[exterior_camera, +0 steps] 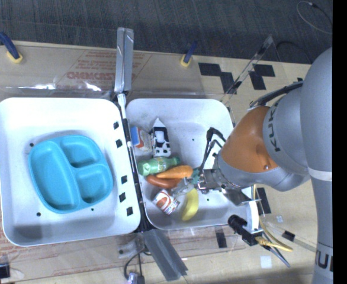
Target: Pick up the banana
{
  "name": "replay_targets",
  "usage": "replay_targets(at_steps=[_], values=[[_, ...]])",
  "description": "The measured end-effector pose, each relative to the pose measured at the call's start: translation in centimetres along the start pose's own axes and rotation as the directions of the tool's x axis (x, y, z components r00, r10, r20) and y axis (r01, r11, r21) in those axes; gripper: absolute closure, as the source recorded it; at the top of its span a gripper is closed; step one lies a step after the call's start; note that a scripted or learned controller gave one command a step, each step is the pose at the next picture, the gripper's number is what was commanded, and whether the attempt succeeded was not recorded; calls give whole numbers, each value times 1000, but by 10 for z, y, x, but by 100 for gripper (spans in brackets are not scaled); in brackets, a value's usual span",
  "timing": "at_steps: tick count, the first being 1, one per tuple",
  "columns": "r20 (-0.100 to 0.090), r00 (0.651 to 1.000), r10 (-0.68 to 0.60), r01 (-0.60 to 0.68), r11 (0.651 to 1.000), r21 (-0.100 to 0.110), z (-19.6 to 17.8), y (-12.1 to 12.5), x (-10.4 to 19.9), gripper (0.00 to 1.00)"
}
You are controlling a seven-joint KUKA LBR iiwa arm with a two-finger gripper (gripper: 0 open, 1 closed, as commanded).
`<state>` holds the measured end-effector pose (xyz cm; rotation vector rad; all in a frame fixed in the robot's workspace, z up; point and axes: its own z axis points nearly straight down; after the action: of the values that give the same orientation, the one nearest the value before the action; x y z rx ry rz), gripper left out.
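Blue divided tray (71, 171) in left bin (10, 218), carrot (174, 172), green bottle (156, 165), small can (166, 202), cow-patterned carton (158, 139) in right bin (185, 106)

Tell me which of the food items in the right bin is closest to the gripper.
The banana, yellow and lying just below the gripper. The carrot and the green bottle sit further left.

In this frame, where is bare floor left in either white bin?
Left bin: a bare margin rings the blue divided plastic tray. Right bin: bare along the far wall. Crowded lower left, where yellow banana, orange carrot and green bottle cluster beside the gripper.
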<state>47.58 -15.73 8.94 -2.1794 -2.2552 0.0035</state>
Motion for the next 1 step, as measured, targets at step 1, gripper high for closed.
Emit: replay_targets(at_steps=[1], values=[[-1,1000,-6,6,1000,4,-8,0,0,100]])
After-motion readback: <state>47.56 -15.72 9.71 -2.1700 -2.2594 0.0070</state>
